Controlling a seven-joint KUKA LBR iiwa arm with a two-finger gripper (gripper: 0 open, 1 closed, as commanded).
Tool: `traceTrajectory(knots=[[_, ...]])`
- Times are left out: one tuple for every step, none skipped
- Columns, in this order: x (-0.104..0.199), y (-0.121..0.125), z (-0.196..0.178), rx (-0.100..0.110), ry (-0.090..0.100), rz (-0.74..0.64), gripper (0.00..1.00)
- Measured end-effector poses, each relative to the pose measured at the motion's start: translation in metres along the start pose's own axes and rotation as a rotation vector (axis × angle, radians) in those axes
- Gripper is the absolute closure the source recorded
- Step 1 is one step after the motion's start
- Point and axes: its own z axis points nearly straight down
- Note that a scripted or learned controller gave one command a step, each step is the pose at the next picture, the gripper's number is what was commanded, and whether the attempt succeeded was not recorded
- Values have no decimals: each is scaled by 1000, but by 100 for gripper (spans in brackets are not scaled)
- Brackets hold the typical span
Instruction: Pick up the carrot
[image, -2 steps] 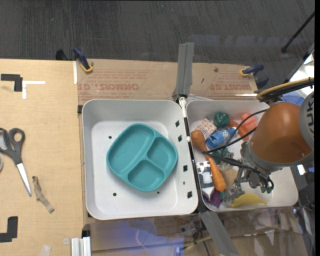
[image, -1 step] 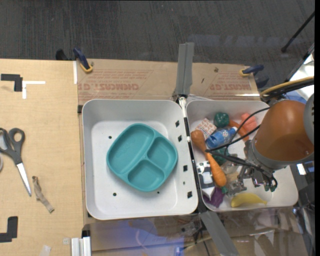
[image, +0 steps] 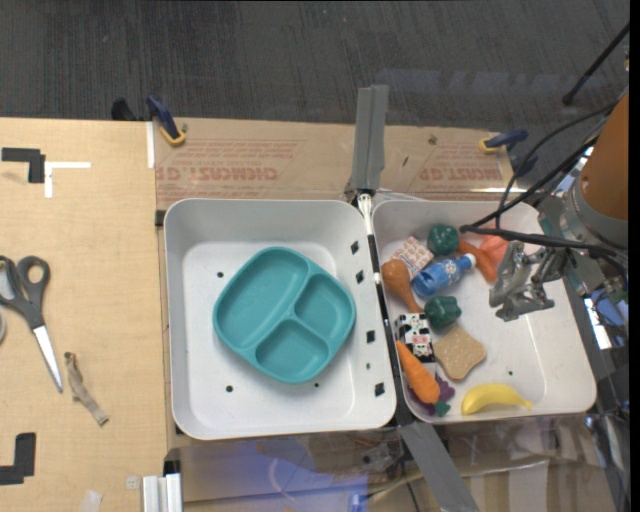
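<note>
1. Nearest the camera, a toy banana (image: 496, 400) lies at the right bin's (image: 560, 395) near edge.
2. Left of it the carrot (image: 417, 373) rests untouched against the bin's left wall, beside a bread slice (image: 460, 353).
3. Farther right, the gripper (image: 518, 292) hovers with spread fingers holding nothing; approach, grasp and lift all remain.

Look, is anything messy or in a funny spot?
Nothing looks broken or spilled. The toy food is just jumbled in the right bin, with the carrot lying by its left wall. The teal plate sits crooked in the left bin.
</note>
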Motion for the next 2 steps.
traceTrajectory(knots=[[-9,-90,-47,1,0,6,100],[22,-110,1,0,2,-6,100]])
